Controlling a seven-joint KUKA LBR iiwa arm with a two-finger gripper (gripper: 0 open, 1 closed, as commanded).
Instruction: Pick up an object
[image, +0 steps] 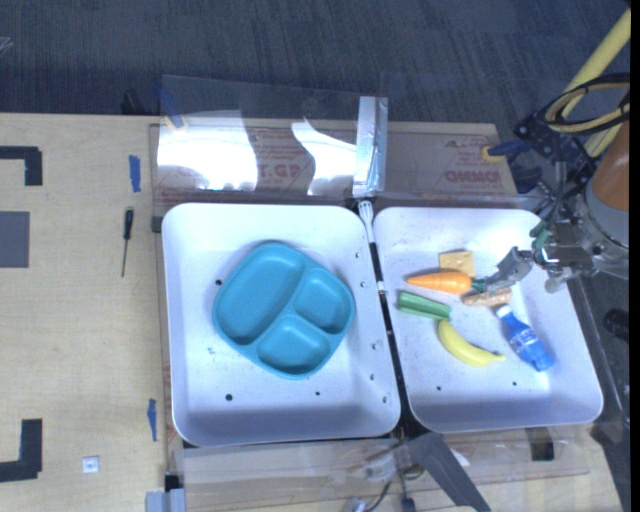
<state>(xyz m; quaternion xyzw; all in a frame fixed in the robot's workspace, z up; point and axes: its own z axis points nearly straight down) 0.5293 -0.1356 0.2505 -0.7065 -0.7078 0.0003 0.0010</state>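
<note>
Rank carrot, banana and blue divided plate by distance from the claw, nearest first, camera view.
Claw sits in the right bin.
1. Carrot, just left of it, same bin.
2. Banana, below and left of it, toward that bin's front.
3. Blue divided plate, across the divider in the left bin.

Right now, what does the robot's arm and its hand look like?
The arm comes in from the right, showing an orange band on grey. Its gripper is small, grey metal, with thin dark fingers and a bit of green by the wrist. Black cables loop above it, beside a yellow hose.
</note>
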